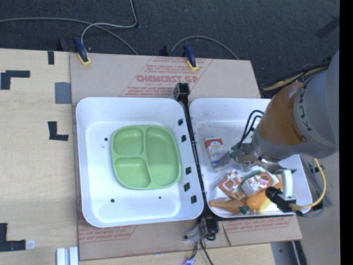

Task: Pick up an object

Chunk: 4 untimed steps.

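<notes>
A pale wooden bench (33,164) carries a brown cardboard sheet (160,76) clamped at its far edge, dark carpet beyond. On it, the left white bin (88,115) holds a light green, three-compartment plastic plate (146,156) at its centre. In the right white bin (220,106), a small white-and-red packet (214,146) lies near the left wall, just left of the gripper (242,156); I cannot tell how its claw stands. Orange-and-white packets (242,184) and a yellow-orange toy (255,202) crowd the near edge.

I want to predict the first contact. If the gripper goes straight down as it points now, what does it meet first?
Probably the small white packet with red print lying in the right white bin, just beside the gripper; depth is unclear from above.
</notes>
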Tool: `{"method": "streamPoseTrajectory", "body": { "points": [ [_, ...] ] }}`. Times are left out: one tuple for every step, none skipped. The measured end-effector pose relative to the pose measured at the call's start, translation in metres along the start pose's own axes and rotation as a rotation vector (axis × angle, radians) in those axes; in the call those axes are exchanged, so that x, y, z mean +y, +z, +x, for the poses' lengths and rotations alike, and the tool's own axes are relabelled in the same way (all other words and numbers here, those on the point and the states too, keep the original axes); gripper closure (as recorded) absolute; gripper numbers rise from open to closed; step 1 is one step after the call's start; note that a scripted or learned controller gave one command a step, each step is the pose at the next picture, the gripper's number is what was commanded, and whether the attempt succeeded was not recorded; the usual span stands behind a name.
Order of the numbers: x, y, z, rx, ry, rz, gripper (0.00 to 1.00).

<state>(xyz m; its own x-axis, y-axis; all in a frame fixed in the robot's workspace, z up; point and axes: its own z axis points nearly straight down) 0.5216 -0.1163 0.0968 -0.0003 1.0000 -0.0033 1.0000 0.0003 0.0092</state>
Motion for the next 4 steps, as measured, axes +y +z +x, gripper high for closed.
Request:
{"method": "streamPoseTrajectory", "body": {
  "points": [
    [-0.035,0.01,0.015,-0.001,0.0,-0.001,0.0],
    [-0.032,-0.002,0.013,-0.005,0.003,-0.01,1.0],
    [-0.002,-0.088,0.097,0.004,-0.002,0.01,1.0],
    [0.048,-0.087,0.147,0.003,-0.002,0.011,1.0]
  ]
}}
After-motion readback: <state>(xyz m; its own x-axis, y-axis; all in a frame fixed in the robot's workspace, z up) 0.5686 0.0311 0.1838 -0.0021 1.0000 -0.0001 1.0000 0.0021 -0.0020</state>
